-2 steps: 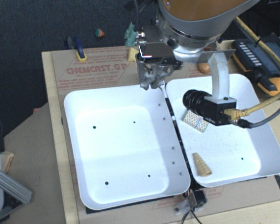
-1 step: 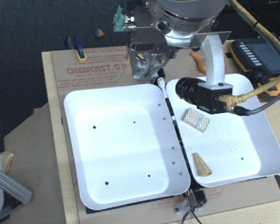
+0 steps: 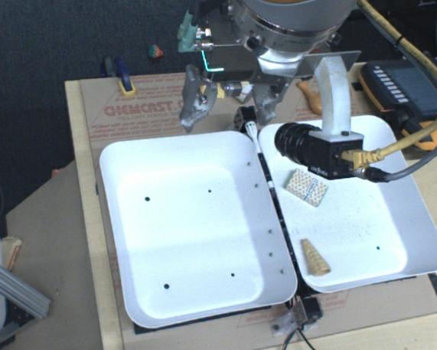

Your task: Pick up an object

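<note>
Gripper (image 3: pixel 227 100) hung high over the far rims, about where the two bins met. Its fingers were spread wide with nothing between them, so I read it as a hover, not a grasp.

Both candidate objects sat in the right bin (image 3: pixel 407 214). A small speckled square pad (image 3: pixel 307 188) lay flat toward the far left of that bin. A tan cone (image 3: pixel 315 256) lay on its side nearer the front, close to the dividing wall. They were apart from each other, so either could probably be taken without bumping the other.

Both were well apart from the gripper, so the arm would have to come forward and drop. The cone's spot by the wall looked tight for one finger, and the pad seemed the easier pick. Left bin (image 3: pixel 130 217) was likely the drop side. No hold made yet.
</note>
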`<action>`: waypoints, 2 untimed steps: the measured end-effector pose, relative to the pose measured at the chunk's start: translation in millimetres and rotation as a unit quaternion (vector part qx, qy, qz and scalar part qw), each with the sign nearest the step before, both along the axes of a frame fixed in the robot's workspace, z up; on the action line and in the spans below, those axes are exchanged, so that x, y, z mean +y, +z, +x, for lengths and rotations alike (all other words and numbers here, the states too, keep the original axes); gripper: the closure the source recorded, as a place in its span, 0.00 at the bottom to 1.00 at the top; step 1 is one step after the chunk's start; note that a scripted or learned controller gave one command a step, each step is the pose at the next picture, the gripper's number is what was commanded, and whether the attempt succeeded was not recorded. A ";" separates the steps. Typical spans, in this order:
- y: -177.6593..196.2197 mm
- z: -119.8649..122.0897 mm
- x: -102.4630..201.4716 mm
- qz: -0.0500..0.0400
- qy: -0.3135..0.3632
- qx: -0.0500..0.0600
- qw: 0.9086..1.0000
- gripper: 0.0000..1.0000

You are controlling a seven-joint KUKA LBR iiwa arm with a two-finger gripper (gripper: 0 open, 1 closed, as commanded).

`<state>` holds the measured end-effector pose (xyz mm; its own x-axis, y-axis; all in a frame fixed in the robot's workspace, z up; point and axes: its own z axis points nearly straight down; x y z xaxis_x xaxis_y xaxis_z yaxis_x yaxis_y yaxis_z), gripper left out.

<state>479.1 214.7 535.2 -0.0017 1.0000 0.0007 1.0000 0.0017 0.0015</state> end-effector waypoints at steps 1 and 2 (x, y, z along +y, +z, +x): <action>10.9 0.2 0.9 0.001 0.001 -0.002 1.000 1.00; 10.4 0.3 0.9 0.000 0.001 -0.001 1.000 0.00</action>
<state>479.4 215.5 545.5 -0.0032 1.0000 0.0016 1.0000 0.0032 0.0044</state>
